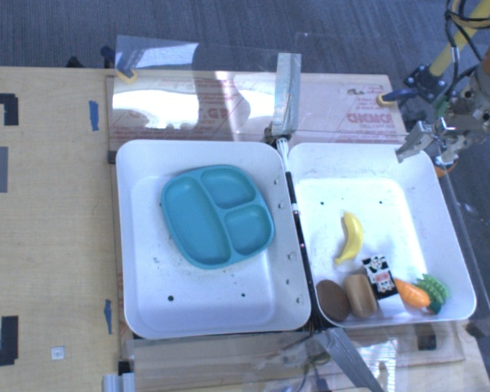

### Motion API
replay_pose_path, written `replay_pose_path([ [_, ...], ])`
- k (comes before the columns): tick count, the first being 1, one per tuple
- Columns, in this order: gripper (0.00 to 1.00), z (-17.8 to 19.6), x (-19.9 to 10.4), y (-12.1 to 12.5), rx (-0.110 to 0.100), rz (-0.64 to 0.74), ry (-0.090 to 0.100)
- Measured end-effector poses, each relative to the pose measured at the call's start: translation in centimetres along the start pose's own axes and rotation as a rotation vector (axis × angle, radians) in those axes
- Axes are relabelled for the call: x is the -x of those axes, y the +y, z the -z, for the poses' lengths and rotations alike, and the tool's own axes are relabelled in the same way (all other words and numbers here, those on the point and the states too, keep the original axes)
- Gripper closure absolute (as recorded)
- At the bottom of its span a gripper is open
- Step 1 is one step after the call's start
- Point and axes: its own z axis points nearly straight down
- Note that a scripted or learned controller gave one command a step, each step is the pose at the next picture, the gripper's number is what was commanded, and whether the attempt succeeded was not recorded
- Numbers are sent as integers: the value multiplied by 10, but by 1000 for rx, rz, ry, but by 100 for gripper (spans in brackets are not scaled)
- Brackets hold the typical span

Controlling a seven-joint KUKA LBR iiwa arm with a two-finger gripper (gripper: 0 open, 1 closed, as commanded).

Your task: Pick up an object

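The 2 bins sit side by side. The left bin [139, 300] holds a blue plate [218, 216] with 3 compartments, lying flat near the middle. The right bin [453, 243] holds every candidate for the pick: a banana [350, 237] alone near the centre, and along the near wall a tight row of a brown oval [334, 300], a tan block [361, 295], a small carton [380, 274] and a carrot [418, 293].

The arm [461, 109] is at the far right corner of the right bin, well apart from all of these, and nothing is held.

The main risk, as I judge it, lies in the row. Its 4 pieces touch or nearly touch, and they lie against the sloped wall, so a descent there could catch 2 at once, push 1 aside, or strike the wall. The banana looks the safer target, though its curve could let it roll or slip from a poor grasp.

The gripper [429, 141] is small, cluttered with cables, and partly cut by the frame edge, so I cannot tell whether it is released or clenched. What the brown oval and tan block are is also hard to make out.
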Motion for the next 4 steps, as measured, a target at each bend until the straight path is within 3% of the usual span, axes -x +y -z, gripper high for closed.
replay_pose_path([
  [1,0,-93,-71,-34,-6,83,2],
  [2,0,-180,-47,-38,7,-16,-1],
  [3,100,-168,-47,-37,12,-17,-2],
  [4,100,-180,-41,-41,4,-16,1],
])
